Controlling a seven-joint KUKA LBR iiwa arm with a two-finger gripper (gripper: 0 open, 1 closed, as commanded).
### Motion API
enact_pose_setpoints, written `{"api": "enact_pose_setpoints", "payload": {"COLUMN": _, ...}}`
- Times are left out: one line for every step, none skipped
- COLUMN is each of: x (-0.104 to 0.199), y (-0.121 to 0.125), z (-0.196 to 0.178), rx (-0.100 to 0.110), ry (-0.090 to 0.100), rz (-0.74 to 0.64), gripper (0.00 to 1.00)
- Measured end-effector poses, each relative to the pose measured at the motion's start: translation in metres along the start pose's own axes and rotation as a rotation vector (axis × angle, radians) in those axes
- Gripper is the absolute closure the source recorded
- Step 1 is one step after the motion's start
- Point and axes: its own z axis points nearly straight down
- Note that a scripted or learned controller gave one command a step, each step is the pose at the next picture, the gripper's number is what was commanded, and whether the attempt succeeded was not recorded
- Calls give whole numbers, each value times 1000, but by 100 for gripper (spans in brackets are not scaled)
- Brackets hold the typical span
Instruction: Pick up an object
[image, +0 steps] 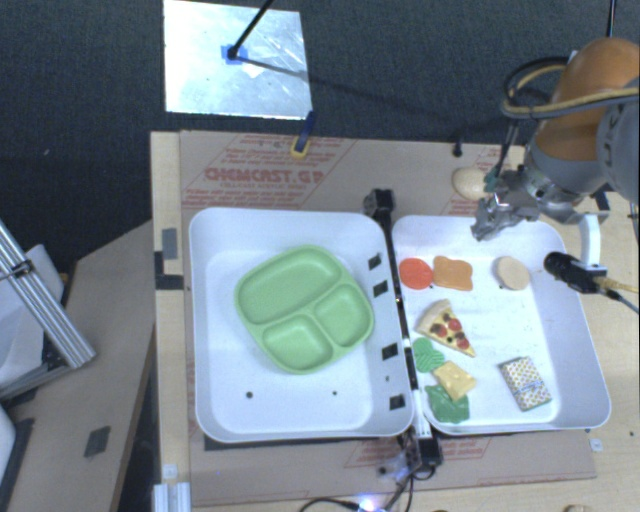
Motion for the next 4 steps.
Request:
{"api": "enact_pose_setpoints", "payload": {"x": 0, "y": 1, "z": -17, "rx": 4, "ry": 1, "rz": 0, "gripper": 100}}
{"api": "enact_pose_setpoints", "payload": {"x": 20, "y": -39, "z": -26, "rx": 8, "ry": 2, "rz": 3, "gripper": 100}}
{"api": "enact_pose_setpoints", "payload": {"x": 39, "y": -74, "z": -19, "rx": 10, "ry": 2, "rz": 4, "gripper": 100}}
{"api": "enact_pose_setpoints", "payload": {"x": 37, "y": -82, "z": -6, "rx": 8, "ry": 1, "rz": 6, "gripper": 100}}
